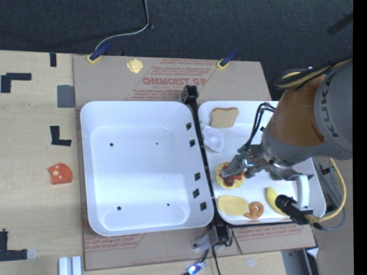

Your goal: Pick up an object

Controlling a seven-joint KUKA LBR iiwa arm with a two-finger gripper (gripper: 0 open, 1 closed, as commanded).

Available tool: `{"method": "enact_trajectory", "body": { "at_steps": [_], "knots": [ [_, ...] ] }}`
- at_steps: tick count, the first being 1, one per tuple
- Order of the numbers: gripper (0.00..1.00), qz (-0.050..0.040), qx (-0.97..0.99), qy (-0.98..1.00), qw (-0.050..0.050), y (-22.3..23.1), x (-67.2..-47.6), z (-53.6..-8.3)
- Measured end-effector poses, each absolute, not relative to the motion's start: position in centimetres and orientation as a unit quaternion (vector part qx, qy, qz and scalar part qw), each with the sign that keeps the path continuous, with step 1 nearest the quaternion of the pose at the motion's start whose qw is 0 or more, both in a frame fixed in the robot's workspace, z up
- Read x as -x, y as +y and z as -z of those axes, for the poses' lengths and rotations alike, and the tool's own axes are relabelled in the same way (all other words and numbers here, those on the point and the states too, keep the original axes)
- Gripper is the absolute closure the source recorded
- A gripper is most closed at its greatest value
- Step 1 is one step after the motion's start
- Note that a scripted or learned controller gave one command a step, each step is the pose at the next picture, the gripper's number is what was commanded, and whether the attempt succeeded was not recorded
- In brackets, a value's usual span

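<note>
My gripper (235, 169) hangs low in the right bin (252, 109), directly over a small yellow and red toy food piece (227, 176) near the bin's left wall. The grey arm with its orange band (298, 119) comes in from the right and hides much of the bin. A toast slice (223, 117) lies at the bin's far end, a clear plastic piece (213, 139) just below it. A pale yellow flat piece (230, 205) with a brown pretzel-like piece (254, 211) sits at the near end, beside a yellow banana-like piece (271, 198).
The left bin (137, 165) stands beside the right one, with a black divider clip (190, 93) between them. On the bench outside lie a small yellow object (135, 66) at the back and a red object (61, 173) at the left. A cable (123, 36) runs behind.
</note>
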State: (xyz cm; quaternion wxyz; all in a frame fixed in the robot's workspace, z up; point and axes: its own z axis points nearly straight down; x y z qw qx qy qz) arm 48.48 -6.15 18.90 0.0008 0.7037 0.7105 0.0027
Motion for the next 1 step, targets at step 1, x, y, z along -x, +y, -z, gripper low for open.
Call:
{"method": "enact_trajectory", "body": {
  "at_steps": [1],
  "knots": [
    [1.0, -0.0001, -0.705, 0.709, 0.0, -1.79, -52.41, -18.36]
  ]
}}
